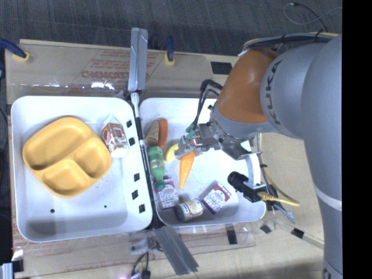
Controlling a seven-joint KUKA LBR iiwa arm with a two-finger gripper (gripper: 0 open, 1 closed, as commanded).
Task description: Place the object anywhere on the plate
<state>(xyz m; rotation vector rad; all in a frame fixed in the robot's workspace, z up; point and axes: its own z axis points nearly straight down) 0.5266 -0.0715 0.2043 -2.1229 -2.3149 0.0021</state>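
A robotics lab: a big grey arm (302, 92) with loose cables reaches over a desk (290, 225) where two white bins (35, 225) sit taped onto cardboard (104, 68), holding toy food, above grey carpet (87, 4).

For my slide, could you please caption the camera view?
Gripper lifting a carrot over the right bin; yellow plate waits left.

Grey arm (314, 97); orange band (247, 92)
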